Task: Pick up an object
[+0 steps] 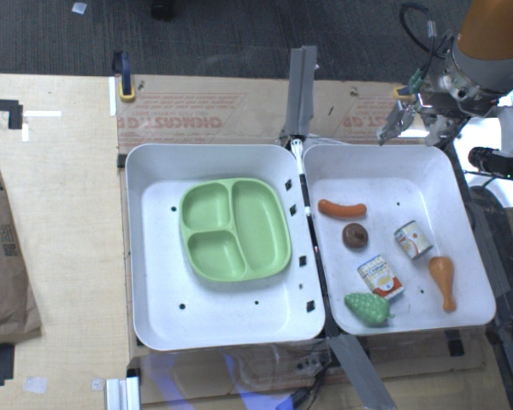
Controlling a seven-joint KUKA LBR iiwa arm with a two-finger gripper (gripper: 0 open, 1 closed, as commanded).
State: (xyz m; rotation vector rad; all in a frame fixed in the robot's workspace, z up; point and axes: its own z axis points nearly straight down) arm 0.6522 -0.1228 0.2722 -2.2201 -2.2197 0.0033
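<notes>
Where bins meet, six items (pixel 356 236).

This is a robotics lab or test cell — not a home or kitchen. A pale wooden bench (pixel 60 143) carries two shallow white bins (pixel 154 314) clipped side by side over a sheet of printed cardboard (pixel 205 109), with tape marks and small brackets fixed to the surface and dark carpet (pixel 197 15) beyond. The food in the right bin is toy plastic — a sausage (pixel 342 209), a drumstick (pixel 444 280) — and a cabled grey-and-orange industrial arm (pixel 487 24) reaches in from the right.
</notes>
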